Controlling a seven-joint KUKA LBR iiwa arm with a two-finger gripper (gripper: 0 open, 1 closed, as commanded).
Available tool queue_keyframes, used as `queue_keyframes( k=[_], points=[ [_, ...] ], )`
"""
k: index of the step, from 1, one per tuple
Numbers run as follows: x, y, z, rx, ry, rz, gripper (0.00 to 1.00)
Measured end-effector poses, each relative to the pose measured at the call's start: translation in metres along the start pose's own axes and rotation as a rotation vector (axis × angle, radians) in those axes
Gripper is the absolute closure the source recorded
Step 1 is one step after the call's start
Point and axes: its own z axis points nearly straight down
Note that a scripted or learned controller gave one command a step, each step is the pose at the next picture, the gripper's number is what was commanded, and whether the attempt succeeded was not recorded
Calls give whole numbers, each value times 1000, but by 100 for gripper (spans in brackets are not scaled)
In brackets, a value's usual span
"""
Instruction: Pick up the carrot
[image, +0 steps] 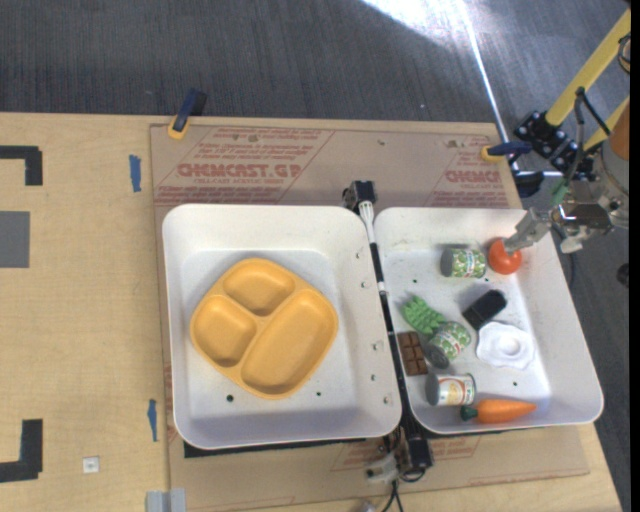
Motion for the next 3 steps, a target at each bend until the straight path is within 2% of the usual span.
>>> queue_keyframes(
  k=[1, 2, 3],
  points=[
    [68, -78, 92, 4, 2, -29, 0],
    [147, -106, 67, 4, 3, -235, 0],
    [209, -106, 68, 1, 1, -97, 0]
  ],
)
